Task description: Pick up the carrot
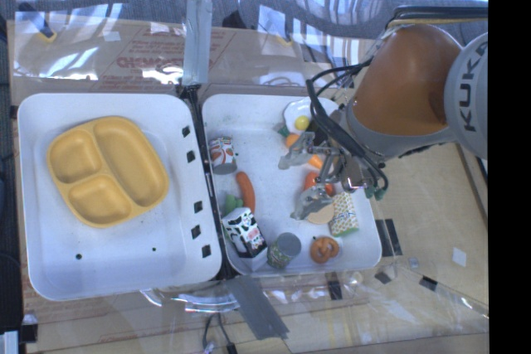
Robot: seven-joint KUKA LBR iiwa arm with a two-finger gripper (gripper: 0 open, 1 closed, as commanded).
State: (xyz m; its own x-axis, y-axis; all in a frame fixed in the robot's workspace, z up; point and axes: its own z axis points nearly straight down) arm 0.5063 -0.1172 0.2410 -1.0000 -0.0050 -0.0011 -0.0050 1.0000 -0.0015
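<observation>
The carrot (246, 188) is a short orange-red stick with a green tuft at its lower left end. It lies flat in the left half of the right bin (265, 137). My gripper (303, 181) hangs over the middle of that bin, about a hand's width right of the carrot and apart from it. Its two fingers (293, 159) are spread open, one up-left and one lower down. A small orange piece (313, 181) lies just beside the gap; I cannot tell whether the fingers touch it.
A yellow divided plate (106, 170) lies in the left bin (50, 261). Around the carrot are a small can (222, 155), a cow-patterned carton (242, 230), a grey can (285, 249), a pretzel (324, 248), a yellow patterned block (344, 214) and a fried egg (299, 118).
</observation>
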